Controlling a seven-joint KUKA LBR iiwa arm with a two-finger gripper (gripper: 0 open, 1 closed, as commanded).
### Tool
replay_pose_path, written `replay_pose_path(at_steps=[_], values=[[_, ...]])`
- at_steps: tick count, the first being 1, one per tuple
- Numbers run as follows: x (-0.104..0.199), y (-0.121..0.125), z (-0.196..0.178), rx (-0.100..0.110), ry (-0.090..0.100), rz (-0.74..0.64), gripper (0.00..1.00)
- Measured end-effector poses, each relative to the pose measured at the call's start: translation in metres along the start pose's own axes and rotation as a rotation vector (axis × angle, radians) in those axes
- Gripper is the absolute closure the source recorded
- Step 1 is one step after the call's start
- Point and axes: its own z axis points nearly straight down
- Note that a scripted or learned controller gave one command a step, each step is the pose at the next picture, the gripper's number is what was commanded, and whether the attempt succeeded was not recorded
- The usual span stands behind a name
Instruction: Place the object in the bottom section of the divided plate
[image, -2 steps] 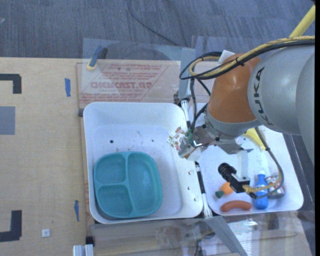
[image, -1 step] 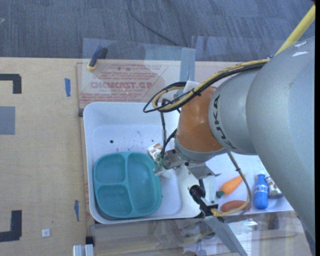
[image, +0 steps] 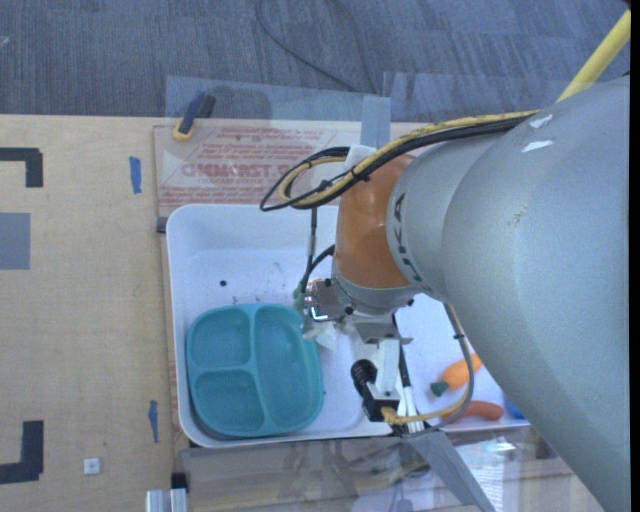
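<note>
Grey smooth arm (image: 520, 250) covers 3 o'clock. Left white bin (image: 230, 240) holds a rounded teal divided plate (image: 255, 370) at its 7 o'clock. The gripper (image: 322, 322) is at the plate's 1 o'clock rim; I cannot tell its opening. An elongated orange piece (image: 486, 409) lies at 4 o'clock.

matt teal plastic plate (image: 255, 372), glossy white bin (image: 200, 250)

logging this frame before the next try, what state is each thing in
divided plate: flat, right side up, sections bare
gripper: low over the plate's right rim
orange toy: lying down, partly behind the arm
white bin: holds the plate
</note>
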Motion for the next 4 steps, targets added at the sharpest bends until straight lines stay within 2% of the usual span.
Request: replay_pose_path(at_steps=[1,2,3,4], values=[[0.009,-0.003,0.004,-0.002,-0.005,0.250,1.00],[0.029,-0.005,0.005,0.004,0.018,0.226,0.00],[0.029,-0.001,0.040,0.009,0.037,0.833,0.00],[0.002,-0.008,0.035,0.041,0.056,1.436,0.00]])
